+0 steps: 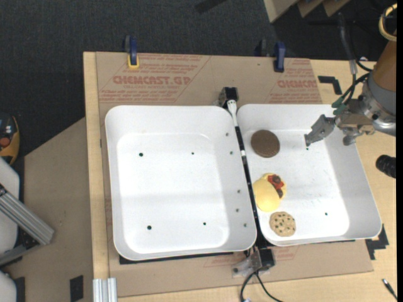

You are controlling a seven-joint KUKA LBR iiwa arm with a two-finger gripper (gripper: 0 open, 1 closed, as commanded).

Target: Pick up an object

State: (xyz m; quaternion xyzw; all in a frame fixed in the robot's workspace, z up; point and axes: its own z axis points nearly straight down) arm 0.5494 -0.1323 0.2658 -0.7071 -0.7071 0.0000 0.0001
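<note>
Three things lie along the left side of the right bin [340, 200]. A brown round disc [265, 143] is farthest back. In front of it rests a yellow lump with a red and black bit on top [268, 192], and a chocolate-chip cookie [282, 223] lies nearest the front edge. My gripper [331, 135] hangs over the bin's back right part, well to the right of the brown disc. It is open, its fingers spread with nothing between them.
The left bin [126, 168] stands beside the right one, their rims meeting along a dark seam. Both sit on a cardboard sheet [157, 74] held by blue clamps at the back. A metal rail [25, 219] lies off the bench at the left.
</note>
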